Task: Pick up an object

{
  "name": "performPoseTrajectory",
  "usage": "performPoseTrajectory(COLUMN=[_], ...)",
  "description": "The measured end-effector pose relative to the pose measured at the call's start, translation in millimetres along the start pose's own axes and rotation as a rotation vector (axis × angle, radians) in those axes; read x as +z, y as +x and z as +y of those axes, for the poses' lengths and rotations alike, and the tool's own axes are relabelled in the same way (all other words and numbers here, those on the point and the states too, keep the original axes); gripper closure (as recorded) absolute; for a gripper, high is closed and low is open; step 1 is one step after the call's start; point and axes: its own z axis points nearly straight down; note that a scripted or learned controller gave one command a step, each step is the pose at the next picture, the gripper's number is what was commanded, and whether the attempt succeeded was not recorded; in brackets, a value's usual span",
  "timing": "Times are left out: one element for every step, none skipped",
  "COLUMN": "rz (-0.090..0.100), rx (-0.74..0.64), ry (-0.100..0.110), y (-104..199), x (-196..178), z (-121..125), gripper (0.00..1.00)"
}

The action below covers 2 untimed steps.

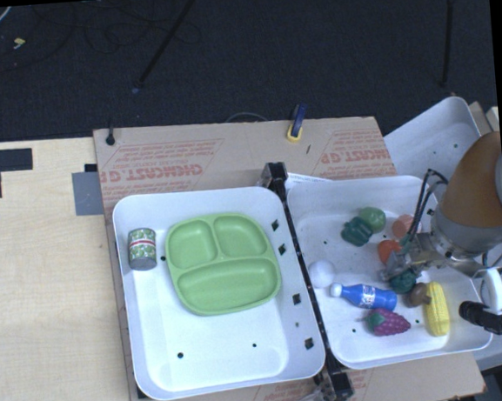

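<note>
The right white bin (321, 206) holds a pile of small toys. Among them are a green toy (364, 225), a white ball (321, 273), a blue bottle (368, 296), purple grapes (388, 322) and a yellow corn cob (435, 308). An orange piece (387, 250) and a dark teal piece (404, 283) lie near the bin's right side. My gripper (405, 265) is low in this bin, right over the orange and teal pieces. Its tip is dark and blends into the clutter there.
The left white bin (213, 364) holds a green divided plate (222, 262) and a small can (142, 248) by its left wall. A black divider (296, 261) runs between the bins. The arm's orange band (481, 188) hangs over the right bin's edge.
</note>
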Motion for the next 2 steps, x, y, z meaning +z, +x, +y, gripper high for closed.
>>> performPoseTrajectory(rz=[-0.002, -0.003], rx=[0.000, 0.000], ry=[-0.001, -0.002], y=[-7, -17], x=[-62, -111], z=[-1, 5], gripper=[1.00, 1.00])
